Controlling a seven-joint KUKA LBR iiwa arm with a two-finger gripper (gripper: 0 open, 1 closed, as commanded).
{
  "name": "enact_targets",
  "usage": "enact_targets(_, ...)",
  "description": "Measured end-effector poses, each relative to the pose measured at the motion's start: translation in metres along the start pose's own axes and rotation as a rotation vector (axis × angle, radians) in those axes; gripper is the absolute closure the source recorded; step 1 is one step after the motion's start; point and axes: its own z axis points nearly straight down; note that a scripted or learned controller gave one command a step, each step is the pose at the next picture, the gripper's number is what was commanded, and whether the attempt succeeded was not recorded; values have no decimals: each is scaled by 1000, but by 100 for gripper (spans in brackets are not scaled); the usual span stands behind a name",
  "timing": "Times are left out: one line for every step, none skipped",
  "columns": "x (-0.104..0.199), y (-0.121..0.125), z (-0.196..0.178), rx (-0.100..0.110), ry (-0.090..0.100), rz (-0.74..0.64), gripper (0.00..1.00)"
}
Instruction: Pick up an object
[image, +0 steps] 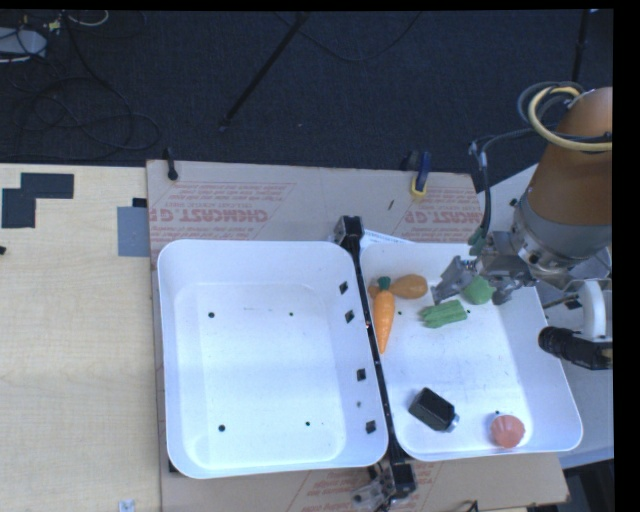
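The right bin (545, 400) holds several objects. An orange carrot (383, 315) lies along its left wall, with an orange oval piece (409, 287) just right of its top. A long green piece (443, 314) lies near the bin's middle rear. My gripper (476, 278) hangs low over the bin's far right part, directly above a smaller round green piece (479, 292) that sits tight against it. Whether that piece is gripped is unclear. A black block (432, 409) and a pink ball (507, 430) rest near the front edge.
The left bin (190, 300) sits beside the right one, split from it by a black divider rail (365, 330). Cardboard (250, 205) lies under both bins. A blue clamp (421, 172) stands at the cardboard's rear edge.
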Motion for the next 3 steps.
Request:
enact_targets(49,-26,-213,-19,-1,-5,0)
enact_targets(96,13,-250,-5,-1,-3,0)
enact_targets(178,67,-260,-4,-1,-4,0)
